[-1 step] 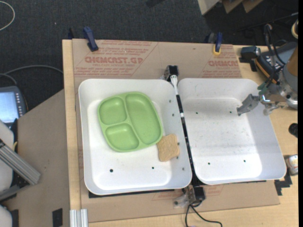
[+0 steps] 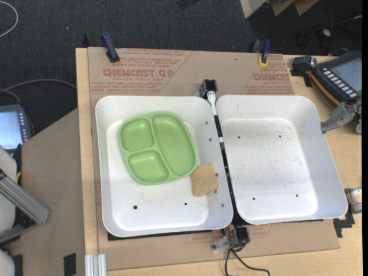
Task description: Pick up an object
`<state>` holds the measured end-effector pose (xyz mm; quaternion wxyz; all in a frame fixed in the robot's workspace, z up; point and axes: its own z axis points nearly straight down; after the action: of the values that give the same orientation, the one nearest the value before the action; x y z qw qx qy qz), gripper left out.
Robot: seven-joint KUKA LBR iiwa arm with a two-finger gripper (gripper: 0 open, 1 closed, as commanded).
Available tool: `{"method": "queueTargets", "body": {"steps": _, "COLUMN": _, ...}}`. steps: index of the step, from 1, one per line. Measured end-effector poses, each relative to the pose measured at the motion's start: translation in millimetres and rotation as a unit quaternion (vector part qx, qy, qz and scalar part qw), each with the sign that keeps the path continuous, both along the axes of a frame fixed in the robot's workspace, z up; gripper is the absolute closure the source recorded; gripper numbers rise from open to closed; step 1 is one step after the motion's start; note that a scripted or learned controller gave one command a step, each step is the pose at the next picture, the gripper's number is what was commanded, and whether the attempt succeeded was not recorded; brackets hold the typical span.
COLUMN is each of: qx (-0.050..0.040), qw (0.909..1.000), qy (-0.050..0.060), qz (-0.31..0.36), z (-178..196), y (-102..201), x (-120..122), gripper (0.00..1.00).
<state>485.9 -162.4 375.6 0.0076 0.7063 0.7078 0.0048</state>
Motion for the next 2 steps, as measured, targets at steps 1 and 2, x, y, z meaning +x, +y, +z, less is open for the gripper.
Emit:
{"method": "queueTargets", "body": {"steps": 1, "qx": -0.0002, "qw": 1.0000, "qy": -0.001, "qz": 0.001, "z": 129.2, "y": 25.3, "x": -6.0, "gripper": 0.00}}
{"method": "queueTargets", "body": {"steps": 2, "qx": 0.0004, "qw": 1.0000, "qy": 0.005, "qz": -0.001, "z": 131.5, "y": 24.2, "x": -5.6, "gripper": 1.00}}
